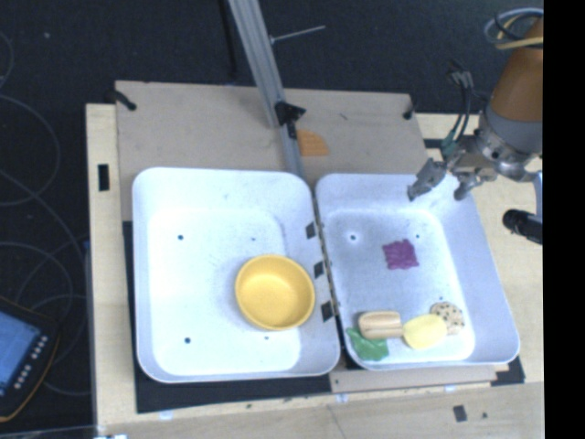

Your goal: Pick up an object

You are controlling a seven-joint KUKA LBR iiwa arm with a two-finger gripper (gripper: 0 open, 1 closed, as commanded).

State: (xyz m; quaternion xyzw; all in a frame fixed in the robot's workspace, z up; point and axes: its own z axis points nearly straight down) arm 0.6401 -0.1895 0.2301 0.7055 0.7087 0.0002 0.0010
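My gripper (445,184) hangs over the far right corner of the right bin (475,245), fingers spread apart and nothing between them. In that bin lie a purple flat piece (400,254) near the middle, and along the near edge a tan roll (379,324), a yellow lump (424,331), a speckled cookie-like piece (447,314) and a green leaf-like piece (366,344). A yellow bowl (273,292) sits in the left bin (174,273), near its right side.
A slanted metal rail (260,58) runs from the top down to the gap between the bins. An orange tag (312,144) lies on the board behind the bins. A tablet (18,350) rests at the lower left.
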